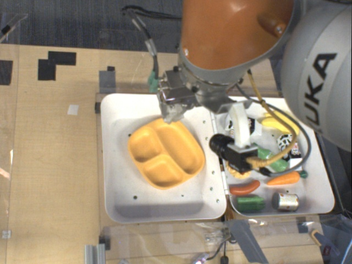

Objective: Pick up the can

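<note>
The can [287,201] is a small silver cylinder lying on its side in the near right part of the right bin [324,202]. It has a green block [250,203] to its left and a carrot [283,178] just behind it. My gripper [172,113] hangs over the far side of the left bin [113,164], right at the back edge of a yellow divided plate [165,153]. That puts it far from the can, up and to the left. Nothing is visible in its grasp.
The right bin also holds a red sausage-like piece [243,188], a banana [273,124], a black-and-white toy [286,143] and a green item [269,154]. The arm's big orange and grey body covers the far part of that bin.
</note>
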Controlling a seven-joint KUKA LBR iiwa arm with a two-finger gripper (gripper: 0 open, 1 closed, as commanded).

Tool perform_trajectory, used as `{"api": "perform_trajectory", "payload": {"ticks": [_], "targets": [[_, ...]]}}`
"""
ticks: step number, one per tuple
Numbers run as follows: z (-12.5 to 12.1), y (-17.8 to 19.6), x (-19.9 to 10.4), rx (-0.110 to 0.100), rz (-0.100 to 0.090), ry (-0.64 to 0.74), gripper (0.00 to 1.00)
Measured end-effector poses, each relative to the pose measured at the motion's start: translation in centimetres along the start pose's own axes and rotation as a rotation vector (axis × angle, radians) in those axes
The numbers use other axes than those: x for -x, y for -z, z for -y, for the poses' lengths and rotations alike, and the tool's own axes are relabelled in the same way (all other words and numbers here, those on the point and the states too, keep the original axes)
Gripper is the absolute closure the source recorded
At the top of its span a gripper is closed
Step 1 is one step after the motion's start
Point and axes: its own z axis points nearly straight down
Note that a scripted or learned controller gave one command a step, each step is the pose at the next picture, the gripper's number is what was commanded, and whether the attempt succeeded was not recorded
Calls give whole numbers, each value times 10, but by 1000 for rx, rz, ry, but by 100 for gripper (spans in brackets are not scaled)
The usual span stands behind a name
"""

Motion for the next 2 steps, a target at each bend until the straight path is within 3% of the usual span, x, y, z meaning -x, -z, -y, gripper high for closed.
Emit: {"api": "perform_trajectory", "payload": {"ticks": [1,2], "targets": [[1,-128,-1,-4,1,-120,100],[5,-311,21,0,2,120,100]]}}
